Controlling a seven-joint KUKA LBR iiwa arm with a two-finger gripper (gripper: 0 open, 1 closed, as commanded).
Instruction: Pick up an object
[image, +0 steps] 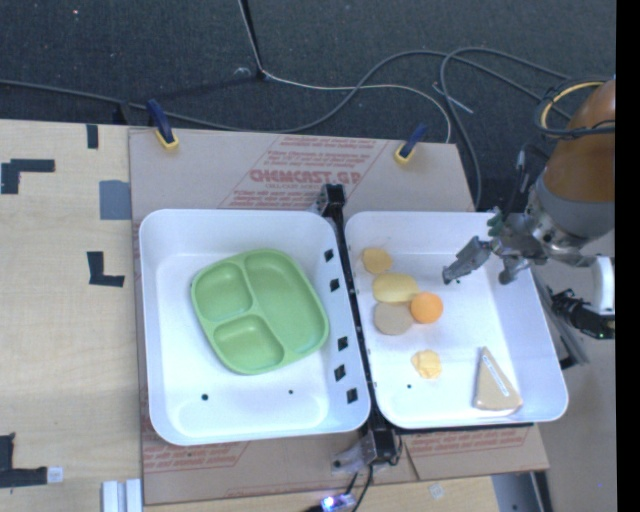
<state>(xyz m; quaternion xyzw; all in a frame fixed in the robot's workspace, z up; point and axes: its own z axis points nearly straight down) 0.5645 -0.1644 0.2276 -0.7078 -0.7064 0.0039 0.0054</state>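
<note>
The right bin (520, 330) holds several small items. A tan round piece (377, 261), a yellow oblong piece (394, 288), an orange ball (427, 308) and a grey-beige disc (393, 319) cluster near its left wall. A small yellow lump (427, 364) and a beige wedge (493, 383) lie toward the front. My gripper (482, 271) hangs over the bin's upper right part, to the right of the cluster. It is open with its fingers spread, and nothing sits between them.
The left bin (170, 400) carries a green divided plate (260, 308). A black divider (345, 300) runs between the bins. Cables trail across the dark floor behind the bench. Clamps (163, 133) pin the cardboard under the bins.
</note>
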